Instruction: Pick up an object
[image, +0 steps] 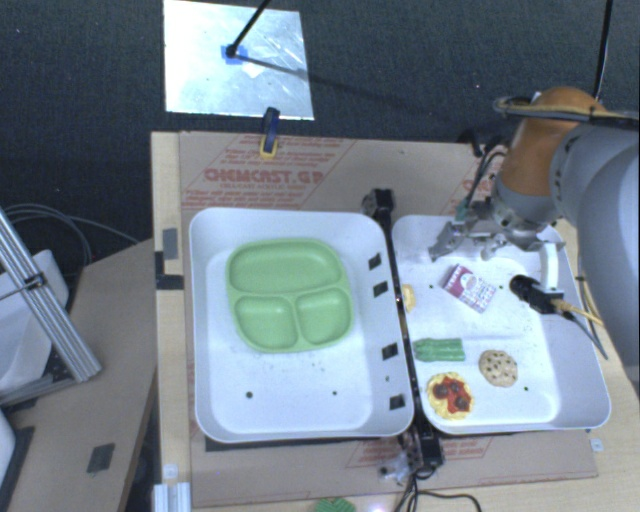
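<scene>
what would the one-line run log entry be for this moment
gripper: above far end of right white bin | nearest: maroon-and-white packet | left white bin: green divided plastic plate

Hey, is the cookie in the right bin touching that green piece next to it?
Apart. The camera view shows a plain strip of white bin floor between the cookie and the green piece.

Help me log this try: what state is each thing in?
Packet: flat, askew, right bin.
Green piece: flat, right bin.
Cookie: flat, right bin.
Pizza: topping up, right bin.
Plate: right way up, left bin.
Claw: over right bin's far end, beside packet.
</scene>
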